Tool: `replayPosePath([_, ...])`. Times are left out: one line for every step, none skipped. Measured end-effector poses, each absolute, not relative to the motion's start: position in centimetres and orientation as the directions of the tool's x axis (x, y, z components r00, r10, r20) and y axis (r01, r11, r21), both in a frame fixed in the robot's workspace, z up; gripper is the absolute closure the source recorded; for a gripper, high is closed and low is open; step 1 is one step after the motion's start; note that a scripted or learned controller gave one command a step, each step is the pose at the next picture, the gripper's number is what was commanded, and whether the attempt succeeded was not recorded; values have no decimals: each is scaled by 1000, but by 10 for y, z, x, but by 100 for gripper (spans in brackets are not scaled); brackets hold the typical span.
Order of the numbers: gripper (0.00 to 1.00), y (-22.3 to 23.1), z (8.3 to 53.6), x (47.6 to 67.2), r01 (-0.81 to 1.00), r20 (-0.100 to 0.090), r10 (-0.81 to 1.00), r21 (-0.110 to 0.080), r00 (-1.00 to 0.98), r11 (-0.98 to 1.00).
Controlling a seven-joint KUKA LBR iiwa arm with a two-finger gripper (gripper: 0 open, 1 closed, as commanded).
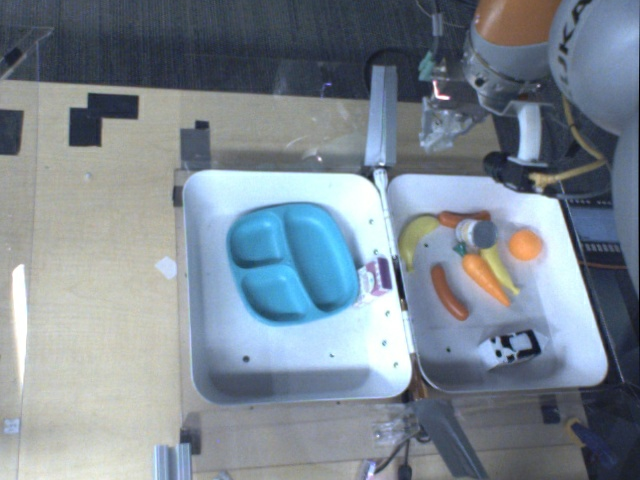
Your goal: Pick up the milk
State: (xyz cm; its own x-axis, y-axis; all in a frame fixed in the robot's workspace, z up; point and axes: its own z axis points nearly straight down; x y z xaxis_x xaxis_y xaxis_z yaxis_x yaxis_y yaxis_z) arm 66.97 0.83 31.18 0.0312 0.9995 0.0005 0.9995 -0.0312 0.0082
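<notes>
The milk (513, 346) is a small black-and-white carton lying on its side near the front of the right bin (580, 298). My gripper (440, 128) hangs above the bench behind the right bin's far left corner, well away from the milk and high above it. Nothing shows in the gripper. The arm with its orange band comes in from the top right.
The right bin also holds a banana (416, 238), a red sausage (450, 292), a carrot (484, 277), an orange (526, 245) and a grey-capped item (479, 234). In the left bin (210, 348) lie a blue divided plate (292, 262) and a small pink packet (377, 276).
</notes>
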Motion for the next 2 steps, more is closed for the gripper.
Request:
replayPosePath([100,51,405,643,965,-2,965,8,-262,262])
replayPosePath([100,78,211,654,930,0,930,4,-368,368])
